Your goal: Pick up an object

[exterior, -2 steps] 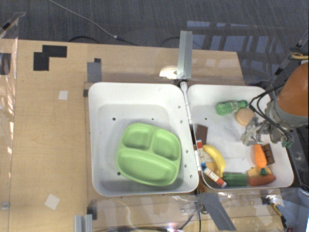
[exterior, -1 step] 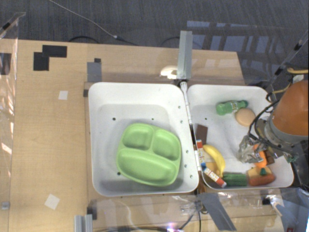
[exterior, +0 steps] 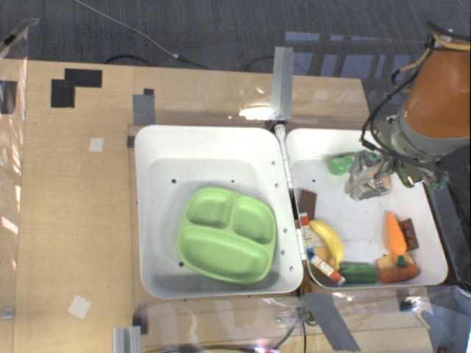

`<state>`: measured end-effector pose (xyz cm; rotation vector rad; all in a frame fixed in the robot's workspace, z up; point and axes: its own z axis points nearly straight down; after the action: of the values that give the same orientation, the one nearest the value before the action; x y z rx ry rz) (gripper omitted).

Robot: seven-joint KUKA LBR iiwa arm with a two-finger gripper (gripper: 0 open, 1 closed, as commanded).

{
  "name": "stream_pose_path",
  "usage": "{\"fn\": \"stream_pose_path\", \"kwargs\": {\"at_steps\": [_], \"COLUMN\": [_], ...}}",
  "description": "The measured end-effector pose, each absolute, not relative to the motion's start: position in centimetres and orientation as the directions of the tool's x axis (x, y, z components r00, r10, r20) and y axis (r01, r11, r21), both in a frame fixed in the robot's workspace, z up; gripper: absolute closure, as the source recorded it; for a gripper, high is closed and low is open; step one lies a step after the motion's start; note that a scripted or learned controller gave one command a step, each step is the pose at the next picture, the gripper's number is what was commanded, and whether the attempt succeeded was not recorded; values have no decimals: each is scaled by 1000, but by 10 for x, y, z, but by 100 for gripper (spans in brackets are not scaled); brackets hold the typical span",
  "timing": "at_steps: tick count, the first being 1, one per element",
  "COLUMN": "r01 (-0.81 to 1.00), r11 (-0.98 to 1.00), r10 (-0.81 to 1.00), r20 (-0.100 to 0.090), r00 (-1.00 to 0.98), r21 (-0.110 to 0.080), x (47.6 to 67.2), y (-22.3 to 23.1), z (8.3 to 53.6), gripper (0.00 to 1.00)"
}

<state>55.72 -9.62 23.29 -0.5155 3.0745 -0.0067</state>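
Wooden bench (exterior: pixel 73 219), green plate (exterior: pixel 228 234) in left bin (exterior: pixel 154 197), gripper (exterior: pixel 368 182) over right bin (exterior: pixel 324 145), grip state unclear, no legible writing

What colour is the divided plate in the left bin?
Light green, clear in the camera view: the divided plate.

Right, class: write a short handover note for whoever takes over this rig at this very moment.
Gripper: over the upper part of the right-hand white bin, beside a small green object; no object visibly between its fingers.
Right-hand bin: yellow banana, orange carrot, dark green cucumber.
Left-hand white bin: green sectioned plastic plate.
Done: nothing lifted.
Left: grasp and lift one object.
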Motion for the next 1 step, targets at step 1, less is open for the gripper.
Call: {"fn": "stream_pose_path", "kwargs": {"at_steps": [1], "r01": [-322], "r11": [947], "r10": [-322], "r20": [-22], "r00": [-946], "r21": [-8], "x": [557], "y": [-98], "z": [240], "gripper": [100]}}
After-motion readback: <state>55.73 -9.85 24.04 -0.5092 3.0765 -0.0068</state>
